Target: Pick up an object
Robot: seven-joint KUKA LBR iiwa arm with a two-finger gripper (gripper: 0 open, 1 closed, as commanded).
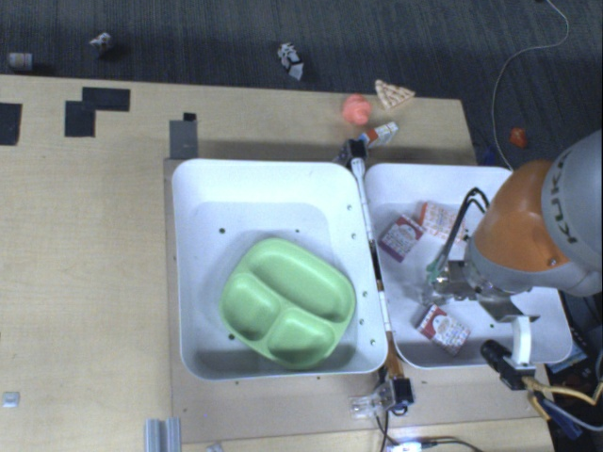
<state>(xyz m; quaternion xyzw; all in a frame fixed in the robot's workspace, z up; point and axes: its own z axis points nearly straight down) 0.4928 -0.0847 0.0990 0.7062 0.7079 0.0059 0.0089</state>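
Two white bins are sitting side by side on the tabletop [85,281], filling the centre and right of the frame. Left bin [203,196] is holding a green divided tray [287,299], lying tilted toward the bin's lower right. Right bin [400,185] is holding small red-and-white packets: one packet [399,238] at the upper left of that bin, another [436,218] just beside it to the upper right, and a third packet [443,329] near the bottom wall. Arm [528,229] is reaching in from the right, its orange band covering much of the right bin; jaws [441,288] are hanging low over the bin floor, just above the third packet and below the upper pair. Cannot tell how the jaws are set, the wrist is hiding them, and nothing is showing as held. Progress judgement: pick is not done yet, every packet looks to be lying on the bin floor; descent, closing on a packet and lifting are remaining. Loose bits, including a pink ball [357,109], are lying along the tabletop's top edge, well apart from the arm.
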